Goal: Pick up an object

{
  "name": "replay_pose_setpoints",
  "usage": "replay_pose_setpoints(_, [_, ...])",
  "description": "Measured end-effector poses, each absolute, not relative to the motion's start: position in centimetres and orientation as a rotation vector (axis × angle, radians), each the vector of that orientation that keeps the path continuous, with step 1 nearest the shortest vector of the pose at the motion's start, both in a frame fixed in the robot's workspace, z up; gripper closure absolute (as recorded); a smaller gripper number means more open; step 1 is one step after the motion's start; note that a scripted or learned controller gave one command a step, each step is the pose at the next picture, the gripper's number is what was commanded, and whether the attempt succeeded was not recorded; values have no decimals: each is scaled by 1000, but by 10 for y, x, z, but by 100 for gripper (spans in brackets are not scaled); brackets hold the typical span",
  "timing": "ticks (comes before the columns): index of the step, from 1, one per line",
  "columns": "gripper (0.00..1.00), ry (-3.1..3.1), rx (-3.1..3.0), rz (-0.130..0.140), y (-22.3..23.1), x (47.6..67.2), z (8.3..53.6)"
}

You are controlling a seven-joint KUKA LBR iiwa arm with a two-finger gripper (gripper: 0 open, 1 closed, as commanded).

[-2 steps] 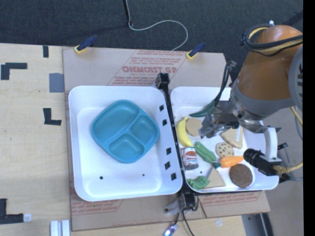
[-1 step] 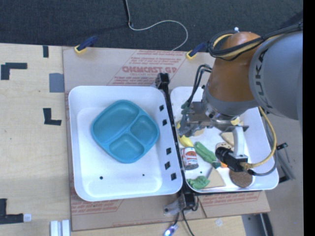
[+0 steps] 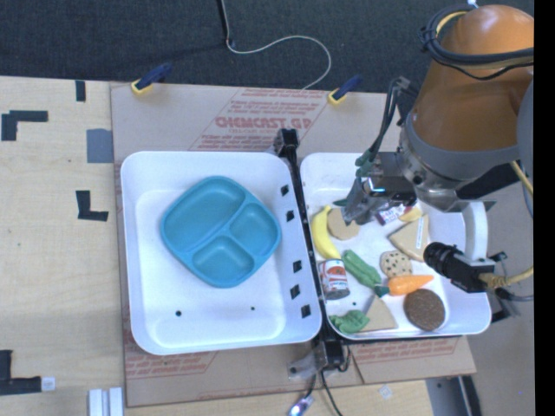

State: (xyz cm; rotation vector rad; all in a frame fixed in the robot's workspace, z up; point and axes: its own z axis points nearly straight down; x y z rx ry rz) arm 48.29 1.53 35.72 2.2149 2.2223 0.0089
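Scanning left to right: left-hand shallow white bin (image 3: 143,319) holds one light-blue plastic divided plate w/ three compartments (image 3: 221,230), lying flat, nothing on it. Right-hand shallow white bin (image 3: 473,323) carries the toy-food pile: yellow plastic banana (image 3: 323,235) along its left wall, small red-labelled can (image 3: 335,279) just below it, green pea-pod-shaped piece (image 3: 362,269) beside the can, green leafy bit (image 3: 350,321) near the front wall, chocolate-chip cookie (image 3: 395,263), orange carrot (image 3: 408,284), dark brown round patty (image 3: 425,309), and a pale wedge-shaped piece (image 3: 411,237) toward the back. Two-finger gripper (image 3: 357,204) on the grey/orange arm sits low over the back-left part of that bin, right above a tan round disc (image 3: 344,228) next to the banana; fingers are lost in dark blur, so can't tell whether they're spread or closed, and nothing is visibly held. Likely target = disc or banana. Judging by looks, both are light, stiff, smooth plastic, prob. slippery; banana is best taken across its narrow mid-section, disc across its edges since it lies flat. Crowding w/ neighbours is a likely risk.
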Motion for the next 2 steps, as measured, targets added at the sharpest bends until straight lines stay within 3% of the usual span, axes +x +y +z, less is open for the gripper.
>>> replay_pose_setpoints(1, [100, 2225, 2219, -4, 15, 484, 361])
replay_pose_setpoints(2, [100, 2230, 2212, 6, 67, 484, 412])
